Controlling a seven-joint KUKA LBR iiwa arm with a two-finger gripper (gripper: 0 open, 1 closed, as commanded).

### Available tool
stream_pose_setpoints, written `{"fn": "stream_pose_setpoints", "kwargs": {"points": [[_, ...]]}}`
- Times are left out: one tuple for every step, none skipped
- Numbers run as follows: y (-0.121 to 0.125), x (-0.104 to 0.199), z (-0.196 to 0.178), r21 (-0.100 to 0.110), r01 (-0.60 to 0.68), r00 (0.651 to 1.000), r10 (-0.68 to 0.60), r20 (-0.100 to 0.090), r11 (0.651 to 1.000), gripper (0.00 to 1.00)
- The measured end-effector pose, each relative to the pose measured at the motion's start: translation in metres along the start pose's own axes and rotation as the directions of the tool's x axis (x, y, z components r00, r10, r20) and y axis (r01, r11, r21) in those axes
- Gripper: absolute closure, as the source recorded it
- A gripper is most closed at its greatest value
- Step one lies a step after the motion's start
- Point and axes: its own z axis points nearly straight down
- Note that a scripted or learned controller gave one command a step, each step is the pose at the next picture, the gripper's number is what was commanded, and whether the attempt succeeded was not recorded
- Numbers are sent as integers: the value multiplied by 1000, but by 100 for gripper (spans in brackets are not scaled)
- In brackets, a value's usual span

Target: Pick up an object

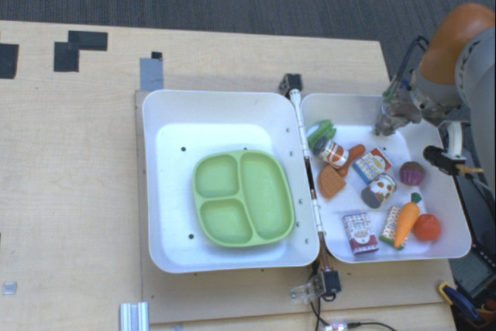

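Pale wood bench (70, 167) carries two white bins side by side. Left bin (167, 167) holds a green divided plate (243, 199). Right bin (457, 240) holds the toys I could pick: a carrot (405, 221), a tomato (427, 227), a purple ball (411, 174), a small carton (360, 232) and others. My gripper (390, 122) hangs over that bin's upper edge, apart from the toys; I cannot tell how it is set.
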Motion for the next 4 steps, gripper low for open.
{"fn": "stream_pose_setpoints", "kwargs": {"points": [[0, 1, 0, 0, 1, 1000, -1, 0, 1000, 0], [-65, 15, -1, -1, -1, 1000, 1, 0, 1000, 0], [-63, 15, -12, -7, 0, 1000, 0, 0, 1000, 100], [-115, 58, -90, 0, 1, 1000, -1, -1, 1000, 100]]}}
